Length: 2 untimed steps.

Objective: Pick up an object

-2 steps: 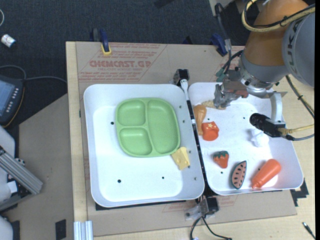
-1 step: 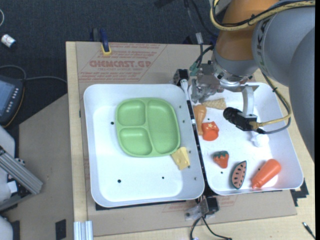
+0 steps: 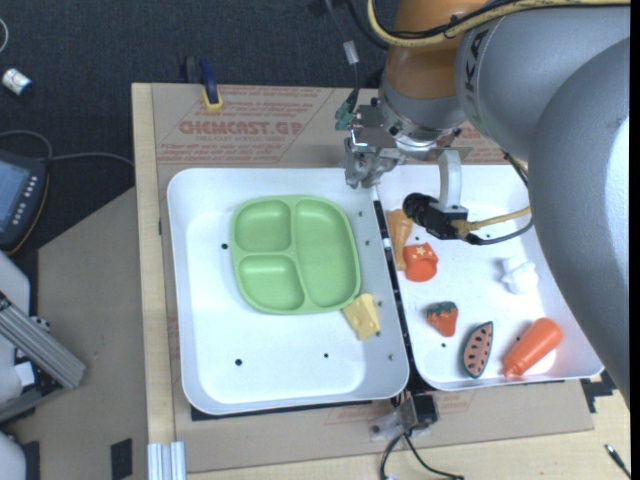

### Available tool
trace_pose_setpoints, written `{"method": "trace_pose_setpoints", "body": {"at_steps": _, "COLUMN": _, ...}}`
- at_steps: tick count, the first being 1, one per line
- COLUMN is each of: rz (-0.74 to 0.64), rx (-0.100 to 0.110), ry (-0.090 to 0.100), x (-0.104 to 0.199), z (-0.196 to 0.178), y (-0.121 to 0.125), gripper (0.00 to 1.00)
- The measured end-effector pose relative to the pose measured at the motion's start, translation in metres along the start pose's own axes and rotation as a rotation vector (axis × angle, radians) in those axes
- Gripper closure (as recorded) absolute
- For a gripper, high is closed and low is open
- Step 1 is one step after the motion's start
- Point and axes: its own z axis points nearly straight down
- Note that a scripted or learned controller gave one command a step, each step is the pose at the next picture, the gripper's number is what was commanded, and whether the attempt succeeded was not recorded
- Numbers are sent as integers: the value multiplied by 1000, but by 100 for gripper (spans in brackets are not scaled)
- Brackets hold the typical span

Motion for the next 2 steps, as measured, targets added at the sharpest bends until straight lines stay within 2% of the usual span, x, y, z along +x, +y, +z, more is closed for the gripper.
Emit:
{"method": "trace_pose_setpoints", "body": {"at_steps": 1, "rz": 4, "rx": 2, "ry": -2, "x": 15, "z": 20, "y": 16, "gripper": 100}}
{"method": "trace_pose_setpoints", "body": {"at_steps": 2, "rz": 5, "rx": 5, "ry": -2, "x": 21, "z": 5, "y": 4, "gripper": 100}}
